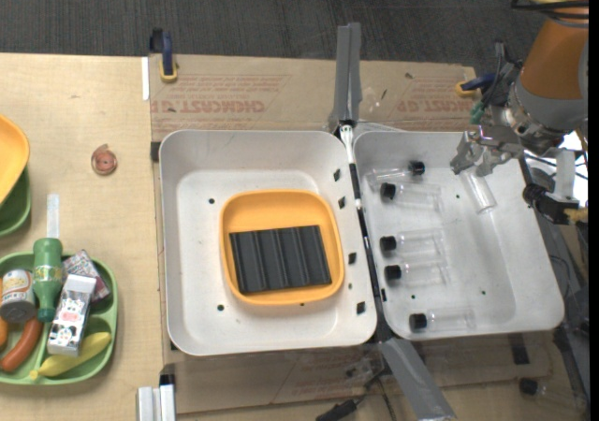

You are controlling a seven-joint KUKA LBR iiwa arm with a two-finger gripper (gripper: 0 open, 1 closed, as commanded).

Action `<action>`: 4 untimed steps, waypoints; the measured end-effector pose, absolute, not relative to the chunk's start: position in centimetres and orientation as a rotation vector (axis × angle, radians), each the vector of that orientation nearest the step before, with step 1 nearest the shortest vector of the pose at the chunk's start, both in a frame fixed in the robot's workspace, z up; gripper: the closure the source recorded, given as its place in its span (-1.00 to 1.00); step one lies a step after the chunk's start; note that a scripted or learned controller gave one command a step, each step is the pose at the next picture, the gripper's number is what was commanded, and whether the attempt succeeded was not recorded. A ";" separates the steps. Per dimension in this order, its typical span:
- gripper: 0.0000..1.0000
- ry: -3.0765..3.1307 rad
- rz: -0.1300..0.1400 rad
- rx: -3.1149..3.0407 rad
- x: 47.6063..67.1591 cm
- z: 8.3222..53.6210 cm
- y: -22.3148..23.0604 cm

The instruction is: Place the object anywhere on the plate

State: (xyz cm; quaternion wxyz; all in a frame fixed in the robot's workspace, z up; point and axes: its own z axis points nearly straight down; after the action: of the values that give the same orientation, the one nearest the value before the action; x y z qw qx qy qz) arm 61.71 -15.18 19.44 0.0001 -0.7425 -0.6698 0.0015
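Left bin (187,223) holds an orange plate (281,206), roughly centred, with a dark ribbed rectangular block (281,257) lying flat on its lower half. Right bin (524,307) holds clear plastic vials with black caps, all lying on their sides: one near the top (404,169), one just below it (398,191), two in the middle close together, (412,243) and (414,271), and one near the bottom edge (440,321). The gripper (475,159) hangs over the upper right part of the right bin, the grey arm with its orange band (554,40) reaching in from the right. A clear vial-like object (480,193) lies or hangs just below the fingertips; contact is not resolvable, and whether the gripper is released or clenched cannot be told from this view. No vial sits on the plate. Left of the bins, on the wooden bench (75,110): a green tray (89,358) with toy food items and a green bottle (47,274), a small pink round object (104,160), and the edge of a yellow bowl (9,162). Brown cardboard (253,96) lies under the far edge of the bins.
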 end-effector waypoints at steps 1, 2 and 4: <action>1.00 -2.284 0.003 -2.159 65.9 18.5 -21.2; 1.00 -2.524 0.001 -1.876 65.9 23.9 -22.3; 1.00 -2.867 0.000 -1.296 66.0 36.2 -22.2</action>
State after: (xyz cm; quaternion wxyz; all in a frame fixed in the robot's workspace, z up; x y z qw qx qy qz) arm 65.98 -22.22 36.17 -0.0023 -0.4119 -0.9112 0.0002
